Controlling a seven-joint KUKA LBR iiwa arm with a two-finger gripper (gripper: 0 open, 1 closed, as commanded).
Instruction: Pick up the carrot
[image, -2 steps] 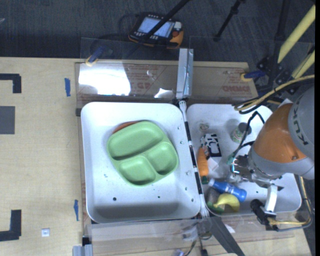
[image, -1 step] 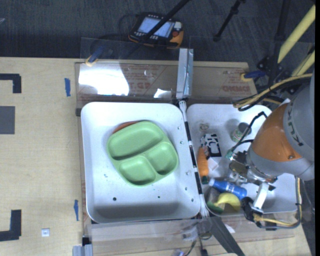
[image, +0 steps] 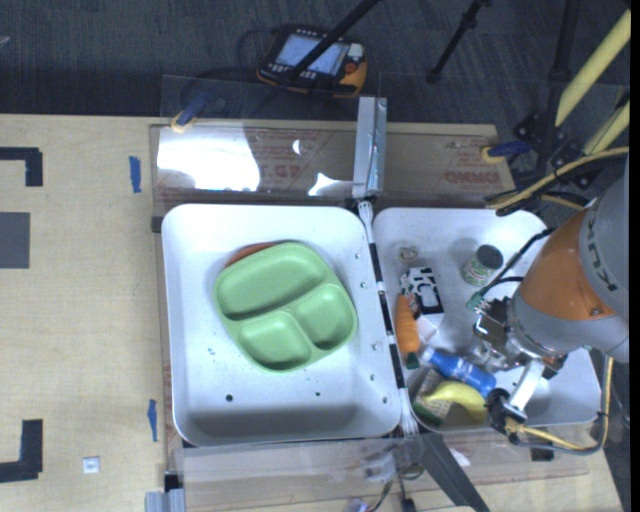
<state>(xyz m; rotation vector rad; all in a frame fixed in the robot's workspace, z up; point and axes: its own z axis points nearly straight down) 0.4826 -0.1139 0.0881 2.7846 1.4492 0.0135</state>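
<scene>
The carrot (image: 406, 326) is a short orange piece lying along the left wall of the right bin (image: 575, 395), just below a black-and-white box (image: 424, 290). My gripper (image: 490, 343) hangs over the middle of the right bin, to the right of the carrot and apart from it. It sits right above a blue bottle (image: 461, 371). Nothing of the carrot is near its tips.
A yellow banana (image: 452, 398) lies at the right bin's front, under the blue bottle. A small round jar (image: 483, 262) stands toward the back. The left bin (image: 190, 330) holds a green divided plate (image: 287, 304) with something orange peeking from under its far edge.
</scene>
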